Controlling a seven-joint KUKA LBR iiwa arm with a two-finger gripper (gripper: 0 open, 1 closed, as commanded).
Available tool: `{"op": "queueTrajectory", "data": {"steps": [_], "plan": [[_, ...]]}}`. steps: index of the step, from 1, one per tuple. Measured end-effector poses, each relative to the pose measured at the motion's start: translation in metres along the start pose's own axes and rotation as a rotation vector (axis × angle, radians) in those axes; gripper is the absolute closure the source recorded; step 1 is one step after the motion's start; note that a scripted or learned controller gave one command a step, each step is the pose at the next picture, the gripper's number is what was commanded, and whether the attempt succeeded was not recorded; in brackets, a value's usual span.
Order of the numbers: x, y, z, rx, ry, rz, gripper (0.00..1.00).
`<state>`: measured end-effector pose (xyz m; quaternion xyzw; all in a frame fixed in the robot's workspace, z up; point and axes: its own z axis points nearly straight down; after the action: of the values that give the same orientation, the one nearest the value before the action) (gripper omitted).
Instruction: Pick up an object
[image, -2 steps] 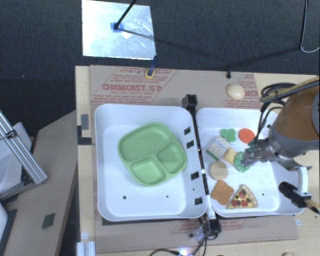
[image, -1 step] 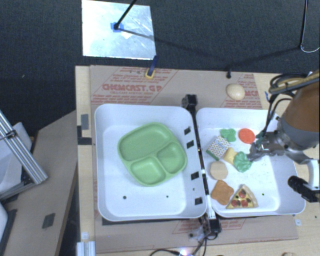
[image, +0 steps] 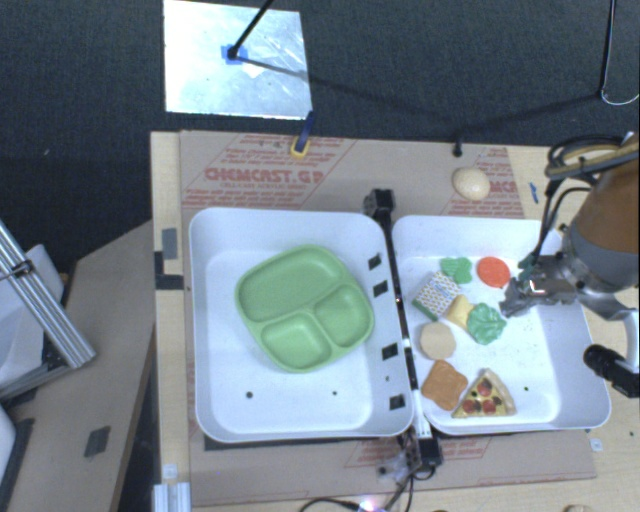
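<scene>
one legible marking: red block lettering on the cardboard sheet under the bins, far left, reading roughly "chemcast gp". more red print on the same sheet at far right and along the near edge, partly covered, too small to read.

A robotics lab: taped cardboard bench, white bins, toy food.

The gripper is seen low over the right bin, with a green toy just beside it and a red disc near it.
</scene>
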<state>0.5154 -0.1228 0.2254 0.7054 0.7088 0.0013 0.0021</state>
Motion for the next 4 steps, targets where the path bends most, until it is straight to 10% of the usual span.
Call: {"op": "queueTrajectory", "data": {"steps": [4], "plan": [[0.188,0.087,0.005,0.002,0.003,-0.004,1.0]]}}
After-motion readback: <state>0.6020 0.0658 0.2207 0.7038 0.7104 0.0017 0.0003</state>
